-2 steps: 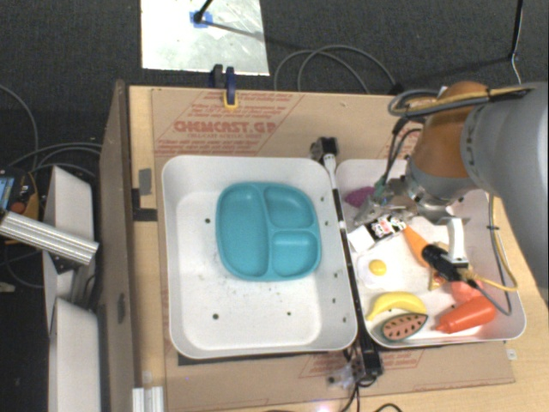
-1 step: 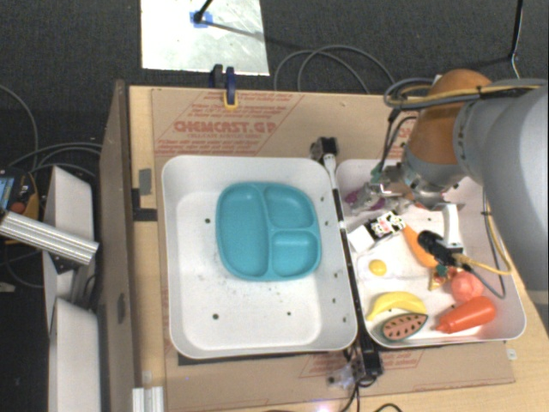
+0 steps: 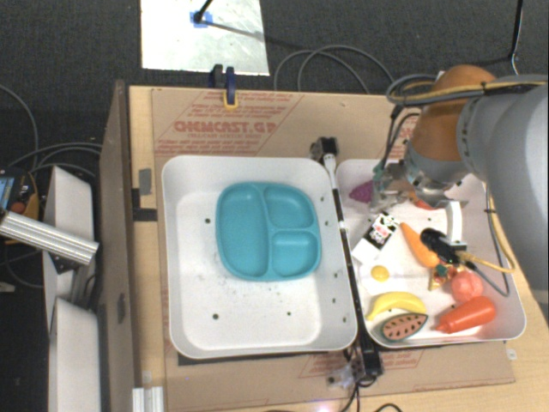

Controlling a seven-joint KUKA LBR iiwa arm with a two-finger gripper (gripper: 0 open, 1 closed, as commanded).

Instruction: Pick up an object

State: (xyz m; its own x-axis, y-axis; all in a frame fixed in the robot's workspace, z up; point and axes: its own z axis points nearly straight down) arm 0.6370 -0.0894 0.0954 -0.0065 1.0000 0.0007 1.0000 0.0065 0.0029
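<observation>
Gripper (image 3: 383,197) low in right bin (image 3: 515,316), upper-centre-right of frame, near purple toy (image 3: 361,191) & b/w block (image 3: 382,229). Can't tell finger state. Nothing lifted yet; grab & lift left.

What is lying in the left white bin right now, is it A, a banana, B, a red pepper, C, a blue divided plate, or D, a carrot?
C. The blue divided plate lies flat in the middle of the left bin, while the banana and the carrot sit in the right bin.
</observation>
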